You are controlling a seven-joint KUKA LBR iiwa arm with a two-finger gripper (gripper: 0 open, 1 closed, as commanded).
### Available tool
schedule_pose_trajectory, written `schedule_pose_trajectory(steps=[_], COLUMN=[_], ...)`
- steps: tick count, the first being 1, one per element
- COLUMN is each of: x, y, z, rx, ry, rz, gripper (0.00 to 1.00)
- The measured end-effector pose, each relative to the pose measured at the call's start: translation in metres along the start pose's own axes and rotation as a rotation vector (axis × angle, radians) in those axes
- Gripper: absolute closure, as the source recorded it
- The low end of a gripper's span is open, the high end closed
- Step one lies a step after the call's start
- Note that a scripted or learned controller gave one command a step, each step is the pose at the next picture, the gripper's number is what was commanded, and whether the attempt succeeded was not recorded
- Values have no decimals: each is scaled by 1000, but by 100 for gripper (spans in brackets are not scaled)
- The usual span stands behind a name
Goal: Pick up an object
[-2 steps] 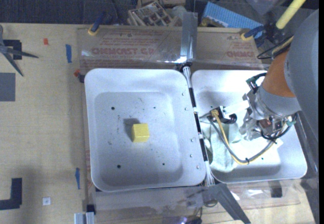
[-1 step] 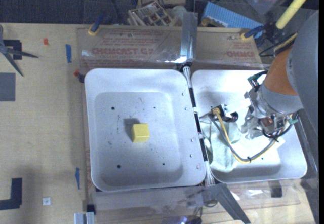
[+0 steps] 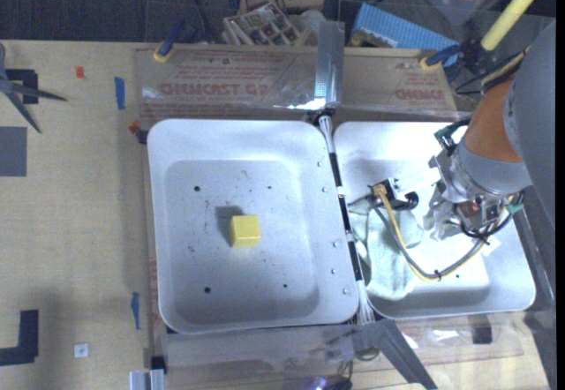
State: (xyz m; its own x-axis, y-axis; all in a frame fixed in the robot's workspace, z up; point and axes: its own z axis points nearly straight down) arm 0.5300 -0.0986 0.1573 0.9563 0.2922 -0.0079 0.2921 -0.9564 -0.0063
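Resting at centre-left of the frame, in the left bin (image 3: 177, 150), yellow block (image 3: 245, 230) is looking light, rigid; grip opposite flat sides. Hand (image 3: 441, 219) is hovering over right bin (image 3: 521, 291); opening indeterminable.

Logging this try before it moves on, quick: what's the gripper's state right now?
Gripper: low in the right bin; open or closed cannot be told, and nothing is seen held.

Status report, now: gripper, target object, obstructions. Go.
Gripper low over the right bin, finger state not readable. Yellow block sits alone in the left bin, untouched. Yellow cable loops across the right bin beside the gripper.
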Motion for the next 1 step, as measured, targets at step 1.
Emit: schedule_pose_trajectory(steps=[1], x=[0], y=[0], z=[-9], rx=[0], ry=[-1], rz=[-1], gripper=[100])
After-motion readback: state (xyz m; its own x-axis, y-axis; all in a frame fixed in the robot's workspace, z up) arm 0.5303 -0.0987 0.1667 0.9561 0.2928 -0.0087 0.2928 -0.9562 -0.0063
